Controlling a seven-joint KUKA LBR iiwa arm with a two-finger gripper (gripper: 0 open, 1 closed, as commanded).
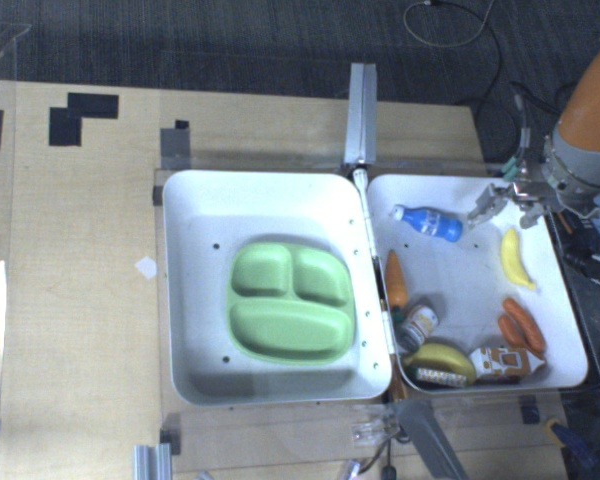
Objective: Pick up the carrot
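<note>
My end effector (490, 204) hovers at the right bin's (576, 368) far edge; I cannot tell its state. The carrot (395, 280) lies well away to its near-left, against the wall dividing the bins, just beyond a can (418, 326). Its long axis runs far to near, though I cannot tell which end tapers. I judge it light, stiff and somewhat slick. I would grip mid-length, across the narrow width; the wall crowds one side.

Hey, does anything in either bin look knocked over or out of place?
Mostly ordinary clutter. The blue bottle and the small can lie on their sides in the right bin. The carrot sits pressed against that bin's left wall, awkward for the pincer.
</note>
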